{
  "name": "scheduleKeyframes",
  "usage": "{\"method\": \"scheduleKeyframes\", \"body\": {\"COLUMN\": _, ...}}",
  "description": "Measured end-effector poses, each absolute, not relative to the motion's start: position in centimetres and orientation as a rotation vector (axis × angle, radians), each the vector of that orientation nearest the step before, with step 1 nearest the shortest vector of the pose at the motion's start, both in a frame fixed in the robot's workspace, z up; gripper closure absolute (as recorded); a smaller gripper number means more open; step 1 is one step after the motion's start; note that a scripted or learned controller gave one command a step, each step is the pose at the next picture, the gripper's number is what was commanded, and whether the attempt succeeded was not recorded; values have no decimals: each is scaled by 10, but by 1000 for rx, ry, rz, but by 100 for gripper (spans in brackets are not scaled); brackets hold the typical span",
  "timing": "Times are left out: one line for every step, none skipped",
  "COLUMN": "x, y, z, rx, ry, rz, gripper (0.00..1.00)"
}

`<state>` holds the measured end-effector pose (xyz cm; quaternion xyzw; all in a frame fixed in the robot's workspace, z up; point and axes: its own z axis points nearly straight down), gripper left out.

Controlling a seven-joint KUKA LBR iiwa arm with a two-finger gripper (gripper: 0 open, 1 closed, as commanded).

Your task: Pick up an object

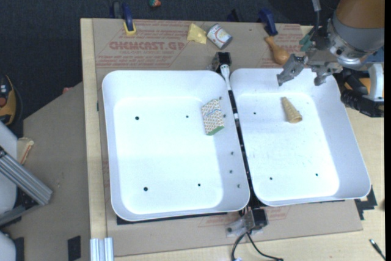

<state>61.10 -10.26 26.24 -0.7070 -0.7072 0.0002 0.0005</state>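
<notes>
A tan cone-shaped object (pixel 292 110) lies in the right bin (pixel 342 156), in its upper middle. A patterned, greenish-white packet (pixel 212 115) rests in the left bin (pixel 122 150) near its upper right corner. My gripper (pixel 303 73) hangs over the upper edge of the right bin, just above and slightly right of the cone. Its two dark fingers are spread apart with nothing between them.
On the brown board behind the bins lie a yellow wedge (pixel 196 33), a small white and grey box (pixel 219 36) and an orange pear-shaped object (pixel 278 51). Blue clamps (pixel 128 16) hold the board's back edge. A black divider strip (pixel 235 125) runs between the bins.
</notes>
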Motion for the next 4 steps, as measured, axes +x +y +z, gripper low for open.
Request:
{"method": "scheduleKeyframes", "body": {"x": 591, "y": -159, "z": 117, "rx": -2221, "ry": -2210, "rz": 11, "gripper": 0}}
{"method": "scheduleKeyframes", "body": {"x": 630, "y": -216, "z": 84, "rx": -2225, "ry": -2222, "rz": -4, "gripper": 0}}
{"method": "scheduleKeyframes", "body": {"x": 667, "y": -158, "z": 95, "rx": -2219, "ry": -2231, "rz": -6, "gripper": 0}}
{"method": "scheduleKeyframes", "body": {"x": 667, "y": -186, "z": 126, "rx": -2228, "ry": -2224, "rz": -3, "gripper": 0}}
